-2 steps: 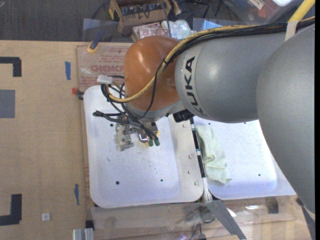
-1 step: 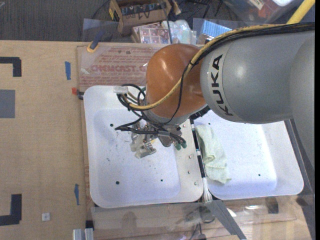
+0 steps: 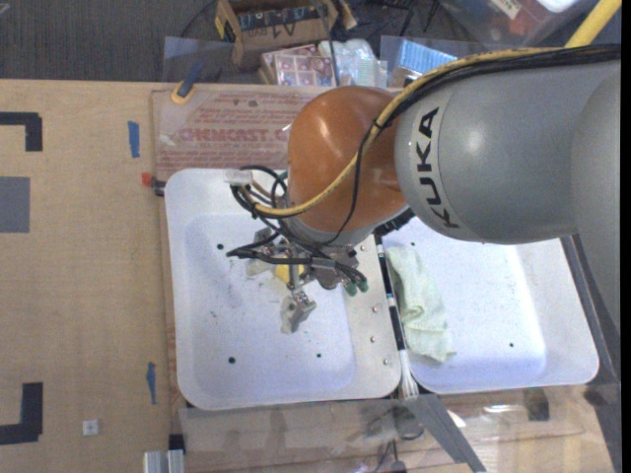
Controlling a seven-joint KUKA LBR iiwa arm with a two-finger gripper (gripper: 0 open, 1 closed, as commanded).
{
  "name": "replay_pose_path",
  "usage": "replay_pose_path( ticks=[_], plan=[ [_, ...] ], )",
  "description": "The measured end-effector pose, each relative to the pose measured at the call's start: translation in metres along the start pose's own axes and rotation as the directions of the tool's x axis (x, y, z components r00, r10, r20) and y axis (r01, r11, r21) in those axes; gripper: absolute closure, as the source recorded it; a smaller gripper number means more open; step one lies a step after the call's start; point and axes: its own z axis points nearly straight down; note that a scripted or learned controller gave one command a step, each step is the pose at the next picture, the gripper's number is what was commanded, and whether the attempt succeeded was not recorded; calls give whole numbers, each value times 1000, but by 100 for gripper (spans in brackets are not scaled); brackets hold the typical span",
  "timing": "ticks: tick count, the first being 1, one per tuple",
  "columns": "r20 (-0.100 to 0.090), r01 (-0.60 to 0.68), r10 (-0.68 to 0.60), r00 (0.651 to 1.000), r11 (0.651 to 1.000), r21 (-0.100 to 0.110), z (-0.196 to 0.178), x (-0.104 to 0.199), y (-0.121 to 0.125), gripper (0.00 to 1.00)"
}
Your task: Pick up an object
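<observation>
Grey arm [image 3: 513, 146] overhangs tool [image 3: 296, 308], grip unreadable, left of pale cloth [image 3: 419, 304].

The arm [image 3: 513, 156] is a thick, smooth grey cylinder with "KUKA" lettered in black down its casing. Left of that lettering sits a glossy, rounded orange band [image 3: 340, 161], bulging like a ball. A yellow cable [image 3: 463, 67] and a black one run together along the far edge of the grey shell and curve over the orange part. Below the orange, black, white and yellow wires [image 3: 258, 193] loop loosely around dark metal fittings.
</observation>
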Motion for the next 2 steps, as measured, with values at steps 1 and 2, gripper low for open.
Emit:
replay_pose_path(
  ticks=[1,2],
  plan=[
    [7,566,-566,825,825,3,85,-16,17,0],
    [19,560,-560,828,828,8,72,-19,16,100]
  ],
)
